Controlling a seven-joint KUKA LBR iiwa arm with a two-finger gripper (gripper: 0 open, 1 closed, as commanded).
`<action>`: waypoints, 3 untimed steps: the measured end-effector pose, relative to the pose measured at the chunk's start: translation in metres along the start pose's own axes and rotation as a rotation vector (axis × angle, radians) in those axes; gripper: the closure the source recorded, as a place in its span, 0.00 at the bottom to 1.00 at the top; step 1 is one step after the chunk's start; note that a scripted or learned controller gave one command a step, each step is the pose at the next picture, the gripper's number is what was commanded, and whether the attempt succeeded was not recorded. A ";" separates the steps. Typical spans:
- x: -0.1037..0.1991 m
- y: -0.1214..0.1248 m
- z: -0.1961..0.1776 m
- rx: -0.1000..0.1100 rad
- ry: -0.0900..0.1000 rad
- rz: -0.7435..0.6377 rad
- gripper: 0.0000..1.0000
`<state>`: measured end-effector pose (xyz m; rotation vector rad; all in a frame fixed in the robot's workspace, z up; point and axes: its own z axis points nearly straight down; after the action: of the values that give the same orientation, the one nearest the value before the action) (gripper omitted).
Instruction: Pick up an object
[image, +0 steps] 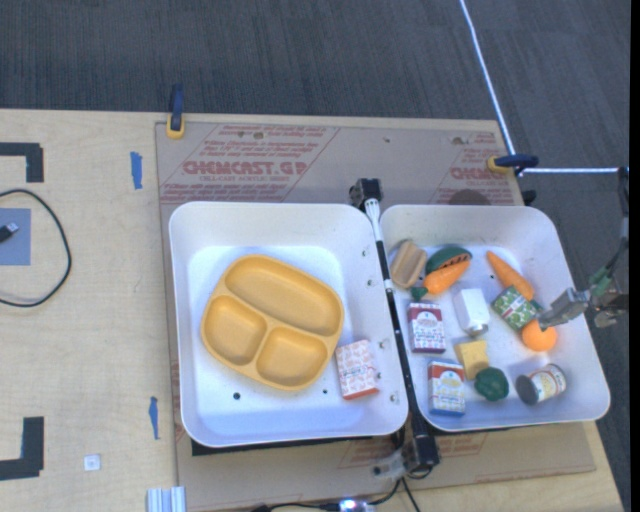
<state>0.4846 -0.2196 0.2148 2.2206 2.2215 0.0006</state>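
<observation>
My gripper (558, 311) comes in from the right edge, low over the right bin (580, 400). Its tip sits just above an orange fruit (540, 338) and beside a green can (513, 307); I cannot tell if it touches either. The same bin holds a carrot (508, 273), a white bottle (472, 310), a hot dog bun (407, 263), a red-and-white carton (427, 327), a yellow block (472, 355), a green broccoli piece (491, 383) and a tin can (541, 383). Nothing shows inside the gripper.
The left bin (195, 400) bears a yellow divided plate (272, 320) and a small carton (356, 369) near its right wall. A black divider (385, 290) runs between the bins. Blue clamps (176, 105) hold the cardboard underlay at the back.
</observation>
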 end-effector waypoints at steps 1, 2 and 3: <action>0.041 -0.005 0.088 0.001 0.000 -0.001 0.00; 0.104 -0.002 0.126 -0.012 -0.005 0.002 0.00; 0.104 -0.001 0.117 -0.015 -0.006 0.003 1.00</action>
<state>0.4839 -0.1157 0.0977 2.2138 2.2074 0.0104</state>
